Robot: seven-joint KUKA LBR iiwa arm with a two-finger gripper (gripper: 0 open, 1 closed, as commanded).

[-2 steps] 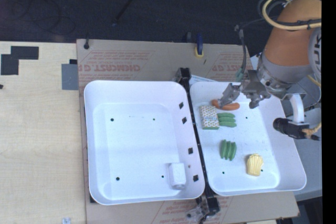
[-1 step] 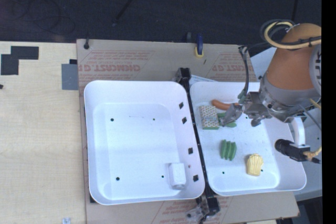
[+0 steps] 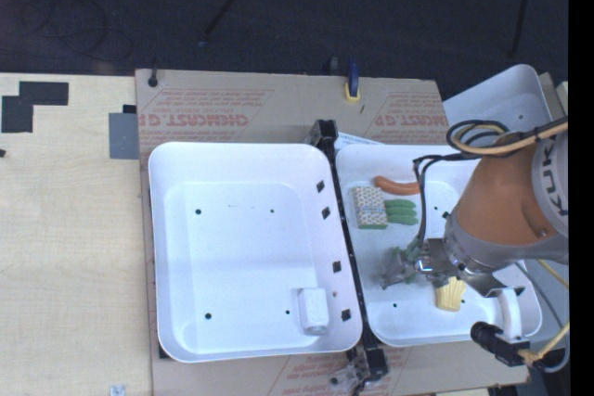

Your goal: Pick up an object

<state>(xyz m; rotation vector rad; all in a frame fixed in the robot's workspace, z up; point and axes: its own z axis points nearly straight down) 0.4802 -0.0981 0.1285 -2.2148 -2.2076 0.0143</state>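
Observation:
The gripper (image 3: 399, 269) hangs low over the middle of the right bin (image 3: 390, 329), below the orange wrist band of the arm (image 3: 506, 199). Just above it lie a checkered sponge block (image 3: 369, 207), a green pod-like piece (image 3: 403, 213) and an orange carrot-like piece (image 3: 396, 185). A small yellow object (image 3: 450, 295) sits to the gripper's right, partly under the wrist. A bit of green shows at the gripper's upper edge; what it is cannot be made out. A white block (image 3: 313, 309) rests in the left bin (image 3: 186, 246), near its front right corner.
A black clamp strip (image 3: 339, 227) runs along the divide between the bins. Cardboard (image 3: 241, 111) lies under both bins on the pale wooden bench (image 3: 65, 246). Cables (image 3: 478, 136) loop off the arm above the right bin.

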